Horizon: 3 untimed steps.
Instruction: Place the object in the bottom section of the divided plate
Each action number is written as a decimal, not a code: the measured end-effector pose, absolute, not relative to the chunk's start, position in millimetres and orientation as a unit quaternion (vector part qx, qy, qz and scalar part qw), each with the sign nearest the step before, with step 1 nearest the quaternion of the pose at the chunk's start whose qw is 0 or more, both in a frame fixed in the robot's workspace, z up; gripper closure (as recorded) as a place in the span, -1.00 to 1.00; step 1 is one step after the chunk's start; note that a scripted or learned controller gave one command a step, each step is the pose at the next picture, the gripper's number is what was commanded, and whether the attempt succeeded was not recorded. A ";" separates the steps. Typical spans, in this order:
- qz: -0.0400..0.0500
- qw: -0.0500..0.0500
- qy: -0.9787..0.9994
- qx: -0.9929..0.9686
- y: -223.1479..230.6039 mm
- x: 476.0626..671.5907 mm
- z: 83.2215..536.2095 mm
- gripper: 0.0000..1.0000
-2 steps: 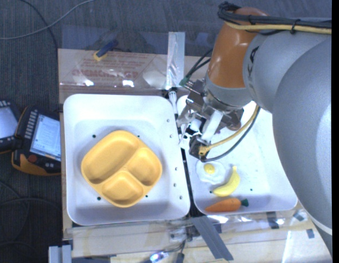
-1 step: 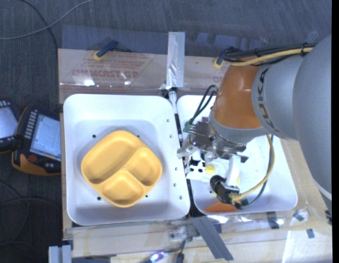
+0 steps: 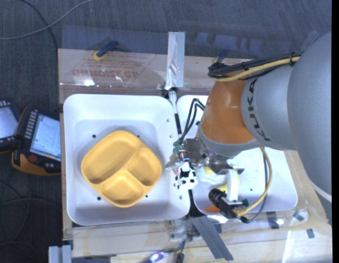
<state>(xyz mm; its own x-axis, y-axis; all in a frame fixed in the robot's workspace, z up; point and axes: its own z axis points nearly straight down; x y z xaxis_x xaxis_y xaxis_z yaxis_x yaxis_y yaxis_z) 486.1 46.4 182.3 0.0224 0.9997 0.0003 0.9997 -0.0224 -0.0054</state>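
Can't tell if the gripper is wide, narrow or holding anything over the right bin, but the orange bit at its 6 o'clock looks small, light and probably pinchable across its middle, headed for the yellow divided plate.

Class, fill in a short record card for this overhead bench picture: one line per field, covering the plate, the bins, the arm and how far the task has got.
plate: yellow divided plate, three sections, nothing in any of them
plate location: left white bin, near its middle
arm: grey arm with orange band, reaching in from the right over the right white bin
gripper: gripper low at the divider between the bins, fingers hidden under the wrist
object: small orange item in the right bin, partly hidden
task state: plate's bottom section not yet filled
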 end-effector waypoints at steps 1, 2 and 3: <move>0.002 0.001 -0.769 -0.639 121.6 550.9 241.9 1.00; 0.002 0.001 -0.769 -0.639 121.5 550.9 242.0 -1.00; 0.003 0.001 -0.643 -0.766 168.8 522.3 229.6 -1.00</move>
<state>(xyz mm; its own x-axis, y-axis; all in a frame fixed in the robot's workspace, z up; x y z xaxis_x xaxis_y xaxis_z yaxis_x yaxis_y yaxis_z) 522.3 168.8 229.6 0.1741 0.9847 -0.0035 0.9847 -0.1742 -0.0044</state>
